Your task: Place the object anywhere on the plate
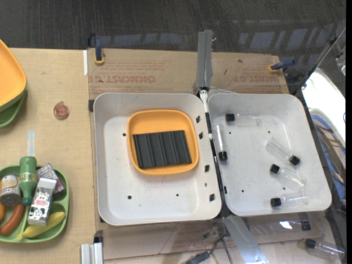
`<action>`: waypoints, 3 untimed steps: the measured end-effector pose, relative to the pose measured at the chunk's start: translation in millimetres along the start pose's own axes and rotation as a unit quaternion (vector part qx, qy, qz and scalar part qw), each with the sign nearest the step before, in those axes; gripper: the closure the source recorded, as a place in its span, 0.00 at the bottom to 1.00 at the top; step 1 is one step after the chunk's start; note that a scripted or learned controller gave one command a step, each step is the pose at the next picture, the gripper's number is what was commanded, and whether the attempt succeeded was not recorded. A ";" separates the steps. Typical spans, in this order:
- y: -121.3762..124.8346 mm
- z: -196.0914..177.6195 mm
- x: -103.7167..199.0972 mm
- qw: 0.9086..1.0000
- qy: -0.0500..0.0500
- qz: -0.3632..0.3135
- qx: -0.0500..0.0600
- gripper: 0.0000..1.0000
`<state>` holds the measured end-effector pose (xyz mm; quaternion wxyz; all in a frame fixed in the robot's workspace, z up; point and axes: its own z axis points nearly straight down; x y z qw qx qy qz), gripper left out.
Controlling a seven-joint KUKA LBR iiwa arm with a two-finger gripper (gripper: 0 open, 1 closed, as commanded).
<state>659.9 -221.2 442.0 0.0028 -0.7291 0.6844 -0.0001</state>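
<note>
At three o'clock, by the edge, a glossy white curved surface catches the light, with blue cables running below it. Whether either is part of the robot cannot be told.

Dark grey carpeted floor along the top. Below it, a light wooden tabletop at left and a brown cardboard sheet printed with reversed lettering, clamped at both far corners. Bright glare at the right edge
</note>
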 end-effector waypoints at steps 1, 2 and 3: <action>-0.4 0.1 -5.2 0.992 0.000 -0.127 0.000 1.00; -0.2 2.2 -7.1 0.990 -0.001 -0.139 -0.002 1.00; -0.8 1.4 -10.5 0.969 -0.001 -0.246 -0.001 1.00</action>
